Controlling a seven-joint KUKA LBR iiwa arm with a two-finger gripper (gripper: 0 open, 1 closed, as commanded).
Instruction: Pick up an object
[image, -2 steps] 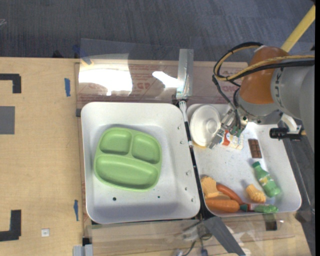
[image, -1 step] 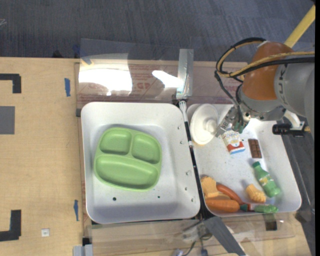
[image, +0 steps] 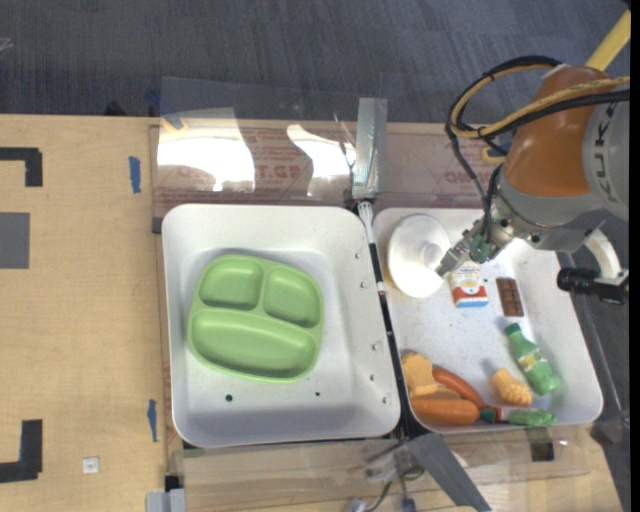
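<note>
While the gripper hangs low in the right bin, you see it just above the small red-and-white carton, beside the white dish. You cannot tell how its claw stands. The carton lies apart from the toy food, likely the easiest pick.

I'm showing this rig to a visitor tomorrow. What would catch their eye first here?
Probably the green divided plate, lying alone in the left bin. Next, the arm's orange band at upper right, with its gripper low over the right bin beside a white dish and a small red-and-white carton. Toy food crowds that bin's near edge.
</note>
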